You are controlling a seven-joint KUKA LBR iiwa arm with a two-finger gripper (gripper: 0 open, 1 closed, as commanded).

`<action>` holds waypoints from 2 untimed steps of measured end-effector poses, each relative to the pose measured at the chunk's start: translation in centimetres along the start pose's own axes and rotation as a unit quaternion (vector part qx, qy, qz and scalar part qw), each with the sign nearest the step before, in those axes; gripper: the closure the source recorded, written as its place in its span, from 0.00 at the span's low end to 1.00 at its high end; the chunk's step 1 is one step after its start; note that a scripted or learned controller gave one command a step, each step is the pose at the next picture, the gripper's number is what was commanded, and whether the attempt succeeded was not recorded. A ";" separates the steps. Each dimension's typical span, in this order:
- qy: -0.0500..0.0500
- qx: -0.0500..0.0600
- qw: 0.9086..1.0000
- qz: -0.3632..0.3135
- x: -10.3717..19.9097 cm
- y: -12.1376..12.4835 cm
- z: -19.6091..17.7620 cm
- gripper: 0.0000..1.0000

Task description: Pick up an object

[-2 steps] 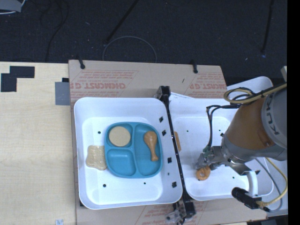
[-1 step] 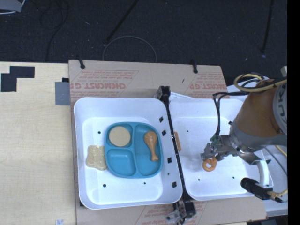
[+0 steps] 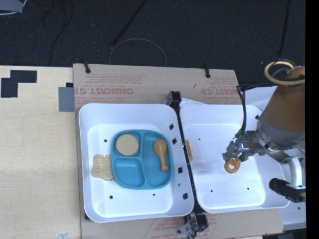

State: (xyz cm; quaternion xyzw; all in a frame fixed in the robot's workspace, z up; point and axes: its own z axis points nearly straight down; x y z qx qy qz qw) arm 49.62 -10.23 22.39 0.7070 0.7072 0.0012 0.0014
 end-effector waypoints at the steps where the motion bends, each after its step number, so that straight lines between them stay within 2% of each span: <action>1: 0.000 0.001 1.000 0.000 -0.1 0.0 -5.1 1.00; 2: 0.001 0.003 1.000 -0.002 4.9 2.6 -5.0 1.00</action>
